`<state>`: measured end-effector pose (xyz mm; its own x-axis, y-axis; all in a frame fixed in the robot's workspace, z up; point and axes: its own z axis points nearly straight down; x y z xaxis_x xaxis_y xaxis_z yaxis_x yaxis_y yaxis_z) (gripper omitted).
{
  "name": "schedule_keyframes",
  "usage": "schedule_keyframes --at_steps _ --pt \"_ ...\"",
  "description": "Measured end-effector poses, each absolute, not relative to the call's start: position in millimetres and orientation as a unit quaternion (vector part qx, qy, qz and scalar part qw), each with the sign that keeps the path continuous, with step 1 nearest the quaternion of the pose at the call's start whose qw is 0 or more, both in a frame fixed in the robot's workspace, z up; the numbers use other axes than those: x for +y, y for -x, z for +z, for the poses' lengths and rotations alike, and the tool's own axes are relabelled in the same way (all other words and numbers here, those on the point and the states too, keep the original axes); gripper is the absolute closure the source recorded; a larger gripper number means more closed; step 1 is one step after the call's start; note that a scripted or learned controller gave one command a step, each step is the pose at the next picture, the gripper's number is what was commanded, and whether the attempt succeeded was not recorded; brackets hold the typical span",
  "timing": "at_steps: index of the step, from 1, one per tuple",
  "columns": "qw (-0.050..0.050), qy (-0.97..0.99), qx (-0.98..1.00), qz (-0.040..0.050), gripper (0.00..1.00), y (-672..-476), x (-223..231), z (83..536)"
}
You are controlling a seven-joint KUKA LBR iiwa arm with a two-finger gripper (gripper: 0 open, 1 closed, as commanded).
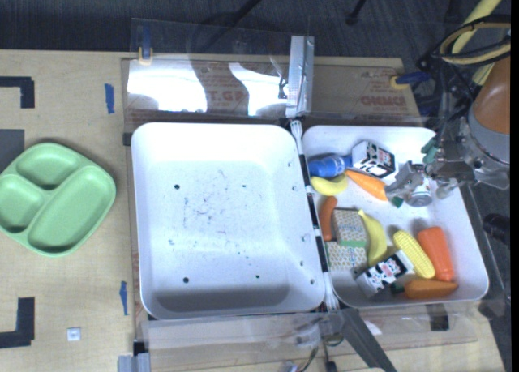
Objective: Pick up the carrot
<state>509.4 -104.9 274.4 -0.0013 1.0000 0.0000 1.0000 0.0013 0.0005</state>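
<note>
The carrot is a tapered orange piece lying in the upper part of the right bin, just below a blue item and a small black-and-white carton. Its thin end points right. My gripper hangs over the right bin immediately right of that tip, close to it; nothing shows in its grasp. The arm comes in from the right edge.
The right bin also holds two bananas, a corn cob, a thick orange piece, a reddish sausage, a patterned box and another small carton. The left bin lies alongside. A green divided plate rests far left.
</note>
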Motion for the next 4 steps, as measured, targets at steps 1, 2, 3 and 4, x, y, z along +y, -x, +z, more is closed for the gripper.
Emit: schedule_keyframes --at_steps 1,2,3,4 --pt "0.002 -0.639 0.770 0.0007 0.00 -567.3 -114 245" --pt "0.008 -0.555 0.832 0.0035 0.00 -606.0 -101 112" --pt "0.004 -0.556 0.831 0.0018 1.00 -603.4 -101 117" --pt "0.002 -0.439 0.899 0.0010 1.00 -600.4 -72 190"
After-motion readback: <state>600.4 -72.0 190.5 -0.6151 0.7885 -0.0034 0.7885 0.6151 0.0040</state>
